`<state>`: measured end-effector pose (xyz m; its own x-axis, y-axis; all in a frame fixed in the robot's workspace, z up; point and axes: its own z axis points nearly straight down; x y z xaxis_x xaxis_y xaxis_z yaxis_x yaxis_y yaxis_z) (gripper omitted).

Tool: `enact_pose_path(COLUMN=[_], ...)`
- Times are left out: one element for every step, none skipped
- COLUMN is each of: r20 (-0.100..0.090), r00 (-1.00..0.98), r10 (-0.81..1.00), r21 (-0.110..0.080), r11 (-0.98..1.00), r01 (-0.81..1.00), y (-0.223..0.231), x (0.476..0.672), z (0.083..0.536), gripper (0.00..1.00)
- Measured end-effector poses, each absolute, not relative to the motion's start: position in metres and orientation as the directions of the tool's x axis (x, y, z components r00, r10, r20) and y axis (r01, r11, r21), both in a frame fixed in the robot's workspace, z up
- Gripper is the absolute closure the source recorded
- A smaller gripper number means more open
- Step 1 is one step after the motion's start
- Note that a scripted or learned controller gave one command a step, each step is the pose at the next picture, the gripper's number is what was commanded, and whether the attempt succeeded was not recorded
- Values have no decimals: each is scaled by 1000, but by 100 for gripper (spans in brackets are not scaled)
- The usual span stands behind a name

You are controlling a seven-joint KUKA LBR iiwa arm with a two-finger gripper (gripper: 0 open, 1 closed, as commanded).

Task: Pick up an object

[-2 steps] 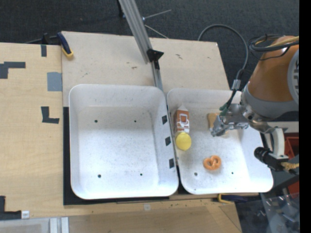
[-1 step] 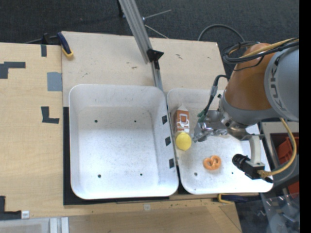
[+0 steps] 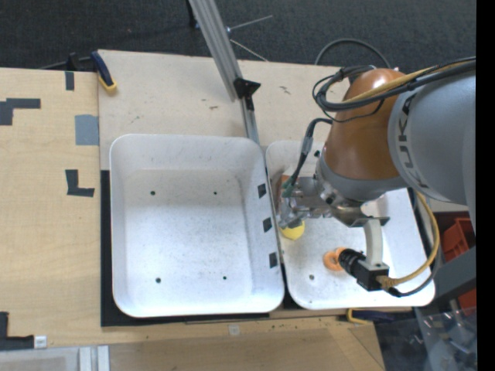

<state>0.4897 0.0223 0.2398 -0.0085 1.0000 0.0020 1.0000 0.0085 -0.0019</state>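
Two bins | claw over yellow object | orange ring nearby

The scene is viewed by a single fixed camera mounted above the pale wooden desk and tilted downward at a slant. Both shallow white plastic bins are taken in: the left bin is seen whole near the frame's centre, the right bin toward the right side. The grey arm with the orange band is seen entering from the right and looms large, being nearer the lens. Dark floor is framed along the top, beyond the desk's far edge.
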Motion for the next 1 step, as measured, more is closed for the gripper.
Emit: enact_pose_path(r20=[1], r00=[-7], r10=[1000], r21=[-5], r11=[7], r01=[1000], y=[82], x=[490], z=[225], gripper=[100])
